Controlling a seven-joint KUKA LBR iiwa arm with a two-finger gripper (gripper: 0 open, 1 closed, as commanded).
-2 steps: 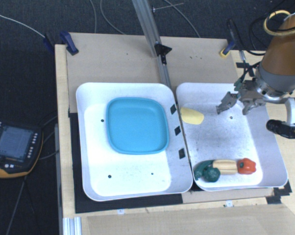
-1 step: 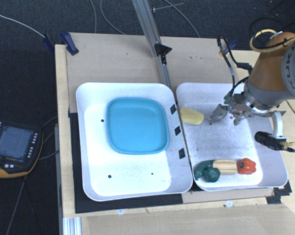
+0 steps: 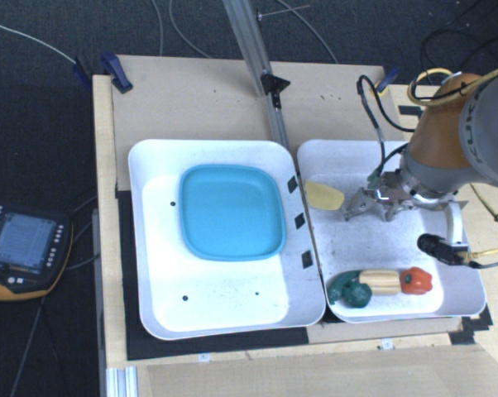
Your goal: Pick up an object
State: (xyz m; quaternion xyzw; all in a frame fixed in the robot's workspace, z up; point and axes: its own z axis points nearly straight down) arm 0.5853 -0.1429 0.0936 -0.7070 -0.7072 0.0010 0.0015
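a pale wooden bench (image 3: 191,98) sits on dark carpet strewn with cables, a handheld control pendant (image 3: 21,251) lying off its left edge and a metal pole (image 3: 253,48) slanting over its far side. 2 shallow white bins lie side by side on it: the left bin (image 3: 158,304) carries a blue square plate (image 3: 231,212) near its far half, and the right bin (image 3: 340,246) carries the small things. a pale yellow piece (image 3: 324,195) lies by the right bin's far-left corner; along its near edge sit a dark green lump (image 3: 350,291), a tan stick-like piece (image 3: 380,282) touching it, and a red piece (image 3: 415,281) at the stick's right end. the gripper (image 3: 373,207) hangs over the right bin's far half, just beside the yellow piece, fingers spread apart with nothing between them. the bin's middle floor lies bare between gripper and near-edge row.
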